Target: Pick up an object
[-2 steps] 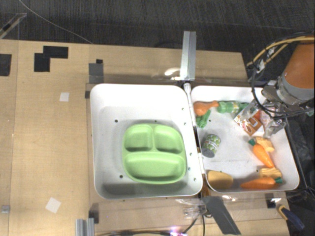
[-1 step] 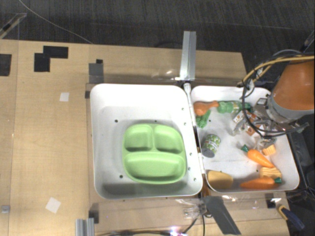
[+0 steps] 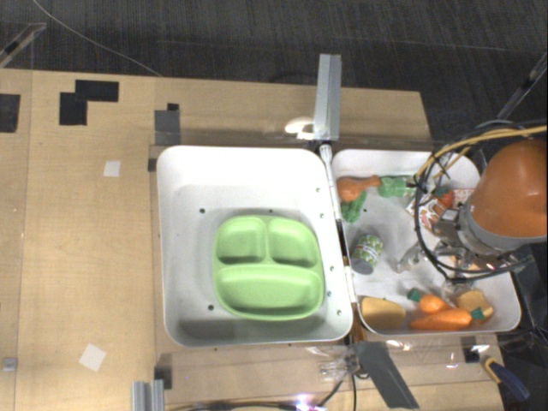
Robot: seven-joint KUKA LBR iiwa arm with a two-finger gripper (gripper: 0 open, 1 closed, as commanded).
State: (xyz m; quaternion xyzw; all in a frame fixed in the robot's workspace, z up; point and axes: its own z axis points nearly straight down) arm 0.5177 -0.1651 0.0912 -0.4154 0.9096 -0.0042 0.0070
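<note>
Camera view, left to right. Left bin (image 3: 180, 187): white, shallow, holds one light green divided plate (image 3: 268, 266) lying flat, two small compartments on its far side and one long one on the near side. Nothing sits in any compartment.

Right bin (image 3: 387, 161), touching the left bin along the shared wall, holds the loose items. At 10 o'clock in it: an orange drumstick-shaped toy (image 3: 355, 187), with a green leafy piece (image 3: 394, 186) just beside it at 12 o'clock. Near the bin's centre-left: a small round can (image 3: 367, 252), green-and-white patterned label, tilted on its side. At 7 o'clock: a tan bread-like piece (image 3: 382, 311) against the near wall. At 6 o'clock: a long orange carrot (image 3: 442, 319) lying along the near wall, a shorter orange piece with a green tip (image 3: 427, 301) touching it on the far side. At 5 o'clock: a small tan and orange item (image 3: 476, 303), partly under the cables.

Arm (image 3: 512, 191) comes in at 3 o'clock, orange band uppermost, cable loops around the wrist. Gripper (image 3: 451, 251) hangs over the right half of the bin, mostly hidden by the wrist and cables; can't tell whether it's released or clenched. No item seen between it.
</note>
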